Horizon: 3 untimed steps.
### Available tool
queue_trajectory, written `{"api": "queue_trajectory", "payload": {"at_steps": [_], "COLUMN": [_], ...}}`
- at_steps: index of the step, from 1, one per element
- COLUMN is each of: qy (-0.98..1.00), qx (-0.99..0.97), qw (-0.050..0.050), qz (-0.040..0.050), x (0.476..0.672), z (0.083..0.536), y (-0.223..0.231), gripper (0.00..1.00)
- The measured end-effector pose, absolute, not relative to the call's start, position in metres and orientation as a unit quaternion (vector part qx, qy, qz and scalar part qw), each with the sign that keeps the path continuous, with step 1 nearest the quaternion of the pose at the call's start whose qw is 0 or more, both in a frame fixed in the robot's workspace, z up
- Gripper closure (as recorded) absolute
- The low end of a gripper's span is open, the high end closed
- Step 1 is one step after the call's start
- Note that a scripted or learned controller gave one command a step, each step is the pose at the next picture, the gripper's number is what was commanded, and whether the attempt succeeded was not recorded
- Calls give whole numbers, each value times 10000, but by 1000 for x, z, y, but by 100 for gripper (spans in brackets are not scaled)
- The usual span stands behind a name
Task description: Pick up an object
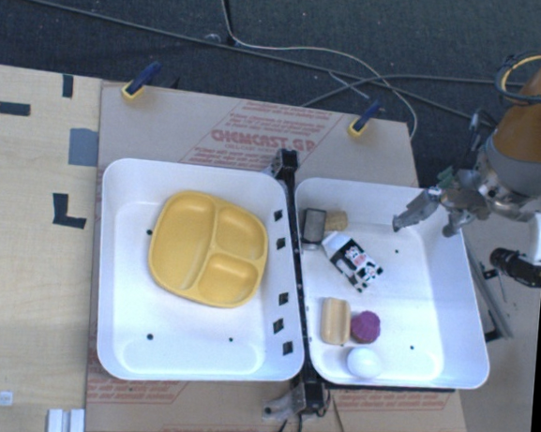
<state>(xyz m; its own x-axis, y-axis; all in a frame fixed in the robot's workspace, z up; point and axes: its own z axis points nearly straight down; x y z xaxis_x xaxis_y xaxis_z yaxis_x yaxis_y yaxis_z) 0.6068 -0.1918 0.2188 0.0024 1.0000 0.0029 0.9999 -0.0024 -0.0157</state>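
Note:
My gripper (432, 218) hangs over the far right corner of the right bin (447, 301), its two fingers spread open with nothing between them. Below and left of it lies a white carton with black cow spots (353, 262). A grey block (314, 226) and a small tan piece (336, 221) sit at the bin's far left. Near the front lie a tan cylinder (335, 320), a purple ball (365, 327) and a white ball (364, 362).
The left bin (124, 273) holds a yellow divided plate (207, 248). A black divider with clips (289, 268) runs between the bins. Cables cross the dark floor behind. Yellow clamps (141, 81) hold the cardboard under the bins.

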Motion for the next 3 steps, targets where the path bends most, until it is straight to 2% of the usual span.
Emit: {"api": "queue_trajectory", "payload": {"at_steps": [1,3], "qy": [-7076,-7076], "qx": [-7066,-7066], "qw": [18,38], "qz": [14,33], "x": [609,615], "z": [226,101], "y": [-191,-196], "gripper": [0,0]}}
